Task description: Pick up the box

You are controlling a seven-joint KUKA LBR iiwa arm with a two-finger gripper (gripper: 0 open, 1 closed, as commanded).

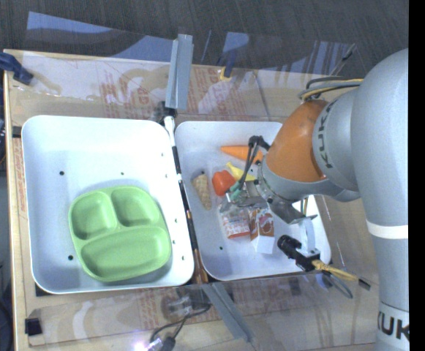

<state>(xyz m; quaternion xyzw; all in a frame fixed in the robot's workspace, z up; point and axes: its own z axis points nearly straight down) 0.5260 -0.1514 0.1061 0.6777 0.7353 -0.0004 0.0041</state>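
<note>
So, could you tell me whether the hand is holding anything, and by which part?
It cannot be told: the hand is right over the box in the right bin, but any contact is hidden.

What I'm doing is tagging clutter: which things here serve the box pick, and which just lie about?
For the job: box, gripper.
Lying about: carrot, red food piece, green divided plate in the left bin.

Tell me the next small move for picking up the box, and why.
Probably ease the gripper a little toward the view's lower edge and then down onto the box. The box lies flat in the right bin, and the gripper hangs over its upper edge, next to the red toy, rather than over its middle.
</note>
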